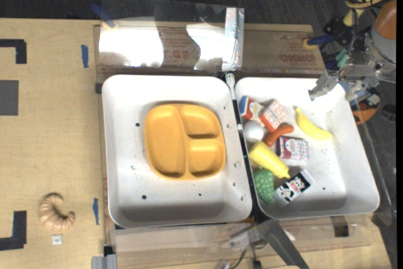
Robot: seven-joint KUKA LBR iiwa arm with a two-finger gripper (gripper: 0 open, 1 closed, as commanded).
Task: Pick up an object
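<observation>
Cartons (293, 149) with unreadable labels, right bin (352, 189)

You look down from one fixed camera above the bench (44, 135), tilted at a slant so the far edge lies along the top of the frame. The left bin (119, 198) sits at centre and the right bin (352, 167) at centre right, both whole within the frame. The arm (378, 53) enters at the upper right corner.

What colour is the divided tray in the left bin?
Yellow-orange, plain with no pattern; the divided tray shows clearly in the camera view, lying in the left bin.
</observation>
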